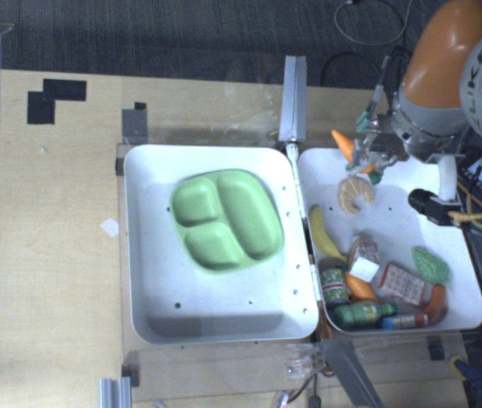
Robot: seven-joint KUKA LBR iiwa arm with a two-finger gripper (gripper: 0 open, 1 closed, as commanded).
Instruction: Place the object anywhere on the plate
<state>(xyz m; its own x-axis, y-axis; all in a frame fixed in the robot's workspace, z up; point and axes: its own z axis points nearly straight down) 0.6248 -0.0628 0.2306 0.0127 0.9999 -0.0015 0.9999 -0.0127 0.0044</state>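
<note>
object: round tan pastry (356, 194) in right bin (394, 228), upper left | end effector (366, 161) just above it, touching or not: cannot tell; grip state cannot tell | green plate (223, 219) in left bin bare | progress: transfer not yet done

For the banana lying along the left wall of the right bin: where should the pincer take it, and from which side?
Judging by its pose, grip the banana across its narrow middle, coming straight down from above. It lies flat and long beside the right bin's left wall, so the fingers should straddle its width; the wall-side finger has little room. Its lower end touches a can, so stay toward the middle.
</note>
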